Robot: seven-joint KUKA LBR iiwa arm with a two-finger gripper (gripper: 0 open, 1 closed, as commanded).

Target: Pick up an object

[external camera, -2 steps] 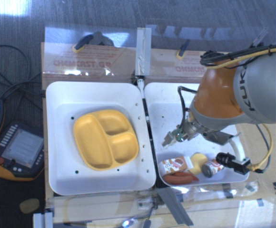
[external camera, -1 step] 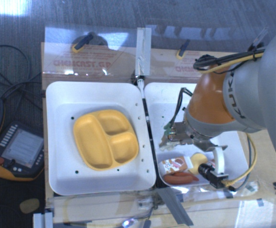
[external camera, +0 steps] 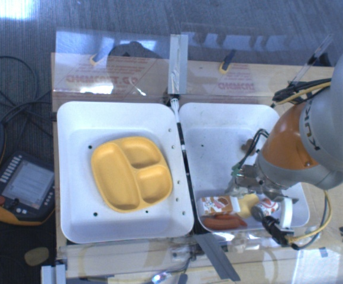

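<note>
White right bin [external camera: 219, 129] holds a packet [external camera: 216, 205], label unreadable; gripper [external camera: 255, 201] state unclear.

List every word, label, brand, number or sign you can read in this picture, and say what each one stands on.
"KU": first letters of a brand mark, running down the grey arm; the rest is cut off.
Reddish print on the two clear sheets behind the bins: appears reversed, too faint to read.
Packet in the right bin: label too small.
Pendant screen: blurred.
</note>
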